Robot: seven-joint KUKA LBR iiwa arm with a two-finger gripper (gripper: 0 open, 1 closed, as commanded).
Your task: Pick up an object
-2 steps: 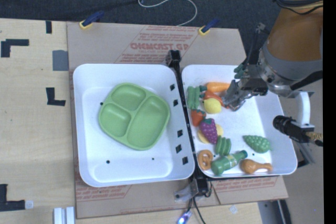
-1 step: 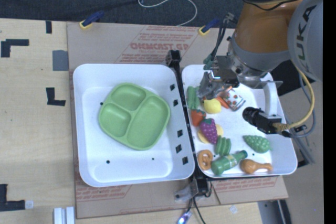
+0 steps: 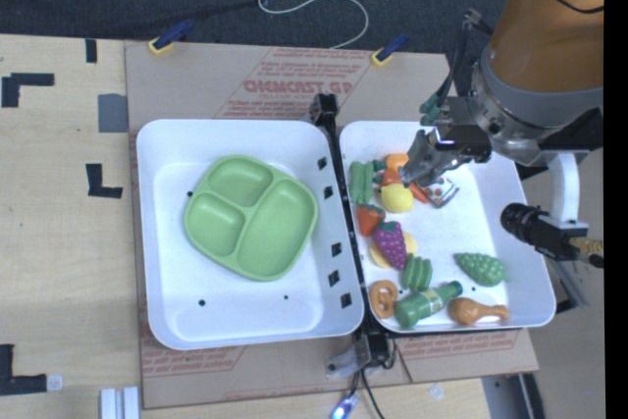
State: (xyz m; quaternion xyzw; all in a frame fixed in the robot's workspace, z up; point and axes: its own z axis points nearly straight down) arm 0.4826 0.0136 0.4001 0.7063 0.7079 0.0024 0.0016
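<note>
Lemon [image 3: 397, 199], judged light, rigid, slippery plastic, is best pinched across its middle; end effector [image 3: 420, 174] state cannot be told.

A cardboard-topped bench [image 3: 285, 83] bears two white bins [image 3: 162, 211] side by side.

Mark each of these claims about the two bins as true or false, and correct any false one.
1. The green divided plate lies in the left bin. True.
2. The purple grapes lie on the plate. False: they lie in the right bin.
3. The gripper is above the right bin. True.
4. The green bottle stands upright. False: it lies on its side.
</note>
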